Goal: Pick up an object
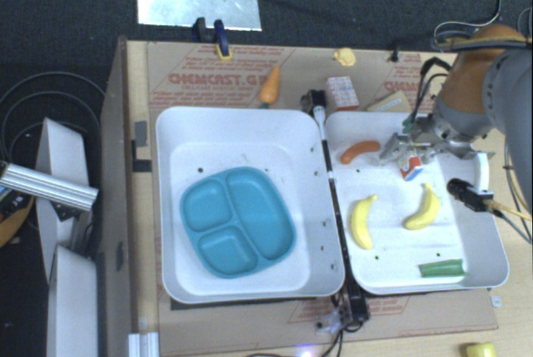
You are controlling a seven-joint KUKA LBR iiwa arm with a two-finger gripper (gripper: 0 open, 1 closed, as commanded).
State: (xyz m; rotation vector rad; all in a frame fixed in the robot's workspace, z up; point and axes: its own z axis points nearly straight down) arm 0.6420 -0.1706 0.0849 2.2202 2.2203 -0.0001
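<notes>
My gripper [410, 157] hangs low over the back of the right bin [491, 264], reaching in from the right. A small red, white and blue object [411, 171] lies right at its near side, partly covered by it. An orange sausage [359, 151] lies just left of the gripper. Two yellow bananas rest in the middle of that bin, one on the left [362, 220] and one on the right [424, 210]. A green piece [440, 268] lies near the bin's front edge.
The left bin [179, 147] holds a blue divided plate [237, 220]. Behind the bins, on the cardboard, lie an orange carrot-like piece [270, 86], a small pinkish box [342, 92] and a yellow bit [345, 57].
</notes>
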